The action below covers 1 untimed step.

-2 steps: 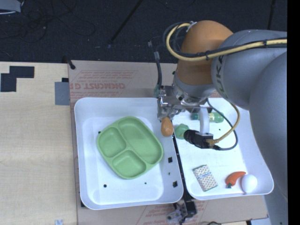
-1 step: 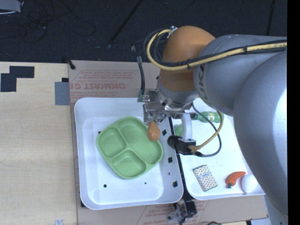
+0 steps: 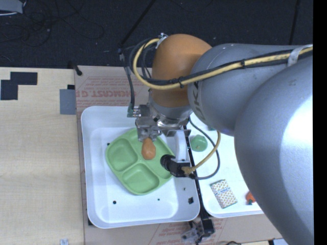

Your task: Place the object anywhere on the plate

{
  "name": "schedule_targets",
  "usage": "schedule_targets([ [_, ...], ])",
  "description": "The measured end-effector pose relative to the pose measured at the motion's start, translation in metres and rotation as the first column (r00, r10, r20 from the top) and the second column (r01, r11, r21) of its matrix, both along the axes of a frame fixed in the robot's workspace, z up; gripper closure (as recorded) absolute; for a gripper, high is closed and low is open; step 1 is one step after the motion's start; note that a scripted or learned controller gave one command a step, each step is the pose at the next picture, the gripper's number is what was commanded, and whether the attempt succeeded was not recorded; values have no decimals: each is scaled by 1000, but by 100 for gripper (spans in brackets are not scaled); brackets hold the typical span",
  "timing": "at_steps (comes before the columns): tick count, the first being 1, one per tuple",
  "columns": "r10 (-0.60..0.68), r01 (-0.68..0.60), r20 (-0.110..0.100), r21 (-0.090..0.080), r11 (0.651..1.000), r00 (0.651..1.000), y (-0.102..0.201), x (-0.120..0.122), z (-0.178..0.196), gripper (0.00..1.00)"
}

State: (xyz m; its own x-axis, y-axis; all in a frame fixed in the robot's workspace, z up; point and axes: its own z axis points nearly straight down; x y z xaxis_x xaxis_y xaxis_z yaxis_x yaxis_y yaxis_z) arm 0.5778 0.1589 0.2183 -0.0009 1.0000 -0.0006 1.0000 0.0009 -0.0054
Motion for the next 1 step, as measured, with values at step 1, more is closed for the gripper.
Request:
schedule_targets([
  [1, 1, -1, 0, 0, 1000, 1000, 1, 0, 0, 0],
])
